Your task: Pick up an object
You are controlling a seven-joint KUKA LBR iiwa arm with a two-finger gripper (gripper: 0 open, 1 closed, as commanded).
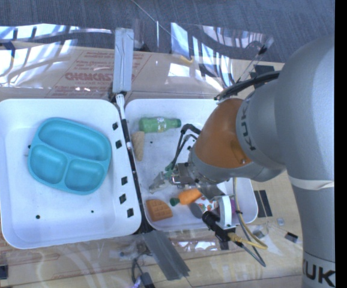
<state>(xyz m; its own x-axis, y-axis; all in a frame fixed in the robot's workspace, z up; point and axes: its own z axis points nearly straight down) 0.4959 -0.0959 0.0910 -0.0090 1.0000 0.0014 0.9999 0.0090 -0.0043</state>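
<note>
In the right bin (161, 161) lie a green bottle (159, 124) at the back, a tan ice-cream-cone-shaped piece (138, 144) by the left wall, a brown waffle (159, 209) at the front, and an orange carrot (190, 196) with a green top beside it. My gripper (157, 183) hangs low over the middle of this bin, pointing left. It is just behind the waffle and left of the carrot. The grey arm with its orange band (221, 143) covers the right half of the bin.
The left bin (11, 179) holds a blue divided plate (70, 155). A black-clipped ridge (125, 167) separates the two bins. A small white and red item (213, 208) sits under the wrist near the front right. Cables hang from the wrist there.
</note>
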